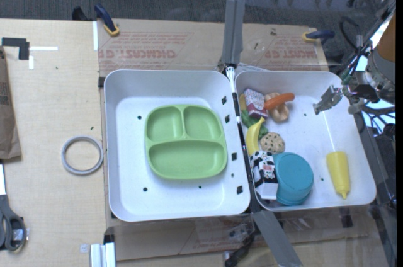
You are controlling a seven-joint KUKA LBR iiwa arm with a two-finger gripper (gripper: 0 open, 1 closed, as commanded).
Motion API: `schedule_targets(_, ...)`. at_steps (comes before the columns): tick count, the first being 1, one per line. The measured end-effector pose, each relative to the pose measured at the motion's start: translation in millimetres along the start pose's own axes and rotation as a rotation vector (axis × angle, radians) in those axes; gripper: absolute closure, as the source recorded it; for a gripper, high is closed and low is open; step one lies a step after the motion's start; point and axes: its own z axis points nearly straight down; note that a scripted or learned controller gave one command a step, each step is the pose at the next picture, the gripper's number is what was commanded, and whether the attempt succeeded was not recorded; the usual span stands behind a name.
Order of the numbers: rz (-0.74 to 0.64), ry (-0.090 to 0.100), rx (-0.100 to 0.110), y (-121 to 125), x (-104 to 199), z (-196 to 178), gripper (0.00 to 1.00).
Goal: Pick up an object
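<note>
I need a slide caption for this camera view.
Tool above right bin of toy food; green plate in left bin.

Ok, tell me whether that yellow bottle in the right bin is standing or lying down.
Lying down. The yellow bottle rests on its side on the floor of the right bin, with its narrow tip pointing toward the near wall.

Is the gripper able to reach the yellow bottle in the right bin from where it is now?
Probably yes. The gripper hangs over the right bin, and the yellow bottle lies alone on bare floor near the right wall, apart from the blue container. The wall may crowd one finger.
</note>
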Motion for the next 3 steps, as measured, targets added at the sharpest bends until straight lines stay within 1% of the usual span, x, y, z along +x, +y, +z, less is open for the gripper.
schedule_targets(1, 0.081, 0.000, 0.001, -16, -1, 46, 0.00)
schedule_targets(2, 0.319, 0.005, 0.005, -95, -12, 127, 0.00)
schedule_targets(3, 0.322, 0.002, 0.003, -95, -14, 118, 1.00)
